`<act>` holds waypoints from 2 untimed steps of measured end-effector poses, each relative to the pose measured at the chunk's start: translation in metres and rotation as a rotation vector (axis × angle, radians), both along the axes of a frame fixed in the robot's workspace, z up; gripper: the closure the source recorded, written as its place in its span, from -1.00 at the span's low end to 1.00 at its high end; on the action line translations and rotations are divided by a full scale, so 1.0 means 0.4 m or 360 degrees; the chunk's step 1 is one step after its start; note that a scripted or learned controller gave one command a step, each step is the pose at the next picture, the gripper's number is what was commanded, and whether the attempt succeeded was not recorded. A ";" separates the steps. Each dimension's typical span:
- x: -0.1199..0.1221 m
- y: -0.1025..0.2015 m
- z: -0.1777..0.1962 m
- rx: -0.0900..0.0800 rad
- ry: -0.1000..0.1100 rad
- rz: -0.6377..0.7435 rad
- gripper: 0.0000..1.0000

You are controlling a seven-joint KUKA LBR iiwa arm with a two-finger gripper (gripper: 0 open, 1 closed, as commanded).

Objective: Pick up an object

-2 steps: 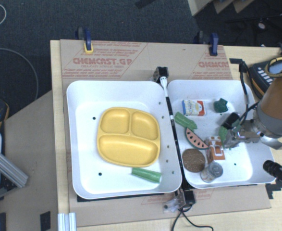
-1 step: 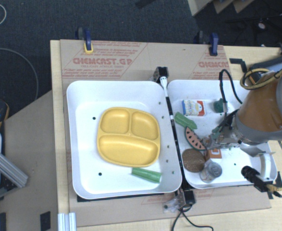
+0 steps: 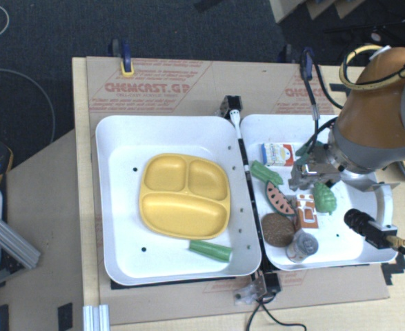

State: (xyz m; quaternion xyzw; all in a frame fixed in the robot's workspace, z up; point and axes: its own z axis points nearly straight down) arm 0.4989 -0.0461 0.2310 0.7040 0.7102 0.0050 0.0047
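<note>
Nearest me, the cup (image 3: 302, 245) crowds the cookie (image 3: 278, 229); my pincer (image 3: 311, 178), grip state unclear, hovers over clutter and may snag two things.

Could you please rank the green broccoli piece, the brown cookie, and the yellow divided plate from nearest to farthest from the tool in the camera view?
Measured from the tool in the right bin:
1. Green broccoli piece, just below the tool.
2. Brown cookie, toward the right bin's front-left.
3. Yellow divided plate, across the divider in the left bin.
</note>
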 end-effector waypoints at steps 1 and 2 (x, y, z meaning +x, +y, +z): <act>-0.055 0.294 -0.123 0.0007 0.0034 0.0006 1.00; 0.134 0.492 0.053 0.0007 0.0001 0.0002 1.00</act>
